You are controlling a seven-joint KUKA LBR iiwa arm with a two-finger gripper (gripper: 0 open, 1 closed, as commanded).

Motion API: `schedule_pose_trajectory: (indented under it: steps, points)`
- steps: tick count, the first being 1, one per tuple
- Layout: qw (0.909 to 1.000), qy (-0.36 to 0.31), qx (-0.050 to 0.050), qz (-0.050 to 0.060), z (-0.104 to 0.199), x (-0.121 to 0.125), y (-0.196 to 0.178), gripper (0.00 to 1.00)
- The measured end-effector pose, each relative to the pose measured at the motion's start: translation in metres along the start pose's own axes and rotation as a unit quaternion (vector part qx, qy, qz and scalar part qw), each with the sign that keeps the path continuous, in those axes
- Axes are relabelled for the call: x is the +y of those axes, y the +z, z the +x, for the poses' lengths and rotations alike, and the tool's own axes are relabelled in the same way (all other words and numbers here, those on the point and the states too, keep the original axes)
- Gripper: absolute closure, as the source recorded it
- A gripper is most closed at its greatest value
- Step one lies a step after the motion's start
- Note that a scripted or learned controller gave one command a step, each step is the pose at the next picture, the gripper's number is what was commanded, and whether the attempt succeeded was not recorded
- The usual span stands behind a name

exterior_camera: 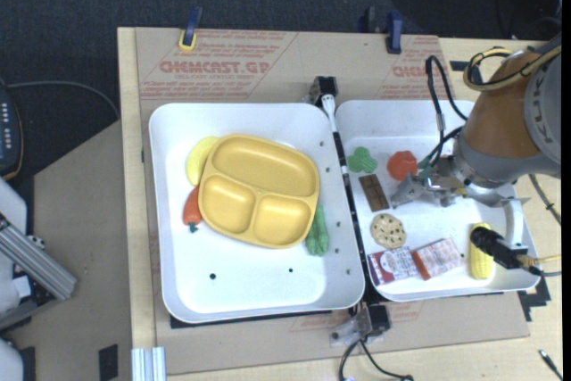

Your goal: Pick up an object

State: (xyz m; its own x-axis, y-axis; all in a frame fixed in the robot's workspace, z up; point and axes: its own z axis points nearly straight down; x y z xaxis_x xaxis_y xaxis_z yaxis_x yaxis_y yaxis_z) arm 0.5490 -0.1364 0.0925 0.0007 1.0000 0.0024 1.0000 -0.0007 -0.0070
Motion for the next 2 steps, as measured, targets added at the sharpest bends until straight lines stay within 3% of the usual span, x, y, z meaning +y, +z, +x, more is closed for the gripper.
schedule_pose_trajectory:
  steps: [1, 2]
  points:
    - [1.0000, 0.000, 0.000, -0.002, 0.001, 0.000, 0.009, 0.00]
    - [1.0000, 0.001, -0.001, -0.003, 0.000, 0.000, -0.003, 1.00]
